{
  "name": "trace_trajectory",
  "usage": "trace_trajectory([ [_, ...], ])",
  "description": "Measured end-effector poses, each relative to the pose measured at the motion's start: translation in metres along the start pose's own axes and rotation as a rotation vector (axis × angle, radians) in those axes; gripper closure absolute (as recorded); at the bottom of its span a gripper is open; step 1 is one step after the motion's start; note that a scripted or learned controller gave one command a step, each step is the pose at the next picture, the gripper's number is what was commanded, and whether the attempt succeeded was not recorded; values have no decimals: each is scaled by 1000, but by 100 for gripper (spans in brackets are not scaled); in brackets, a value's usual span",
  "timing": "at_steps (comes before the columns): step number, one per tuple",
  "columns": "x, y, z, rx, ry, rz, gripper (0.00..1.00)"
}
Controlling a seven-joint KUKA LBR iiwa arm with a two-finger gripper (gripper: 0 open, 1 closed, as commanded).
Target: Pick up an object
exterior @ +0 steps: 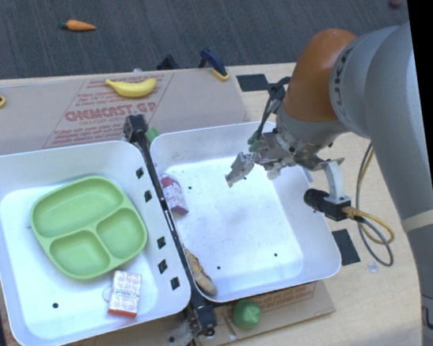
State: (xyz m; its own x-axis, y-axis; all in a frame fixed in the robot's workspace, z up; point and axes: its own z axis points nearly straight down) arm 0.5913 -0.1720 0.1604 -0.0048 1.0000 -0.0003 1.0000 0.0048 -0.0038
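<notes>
currently, arm: grey with an orange band, reaching in from the right of the frame over the right bin (pixel 316 254).
gripper (pixel 241 169): hangs above the upper middle of the right bin; whether it is apart or together cannot be told at this size, and nothing shows clamped in it.
pink packet (pixel 173 193): small, pinkish-red and white, crumpled-looking, lying against the left wall of the right bin, left of the gripper and apart from it.
tan object (pixel 200 275): elongated, pale brown, lying along the lower left corner of the right bin.
left bin (pixel 2 238): bears a green divided plate (pixel 88 226) and, below it, a small orange and white box (pixel 125 293).
banana (pixel 132 85): yellow, on the cardboard above the bins.
green ball (pixel 247 313): just outside the right bin's lower edge.
carrot (pixel 80 24): orange, on the floor at upper left.
</notes>
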Motion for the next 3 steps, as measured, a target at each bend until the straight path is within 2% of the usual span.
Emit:
trace_trajectory([
  [1,-39,25,-44,-4,0,2,0],
  [2,-38,10,69,-1,0,-1,0],
  [3,-34,62,6,-5,1,0,0],
])
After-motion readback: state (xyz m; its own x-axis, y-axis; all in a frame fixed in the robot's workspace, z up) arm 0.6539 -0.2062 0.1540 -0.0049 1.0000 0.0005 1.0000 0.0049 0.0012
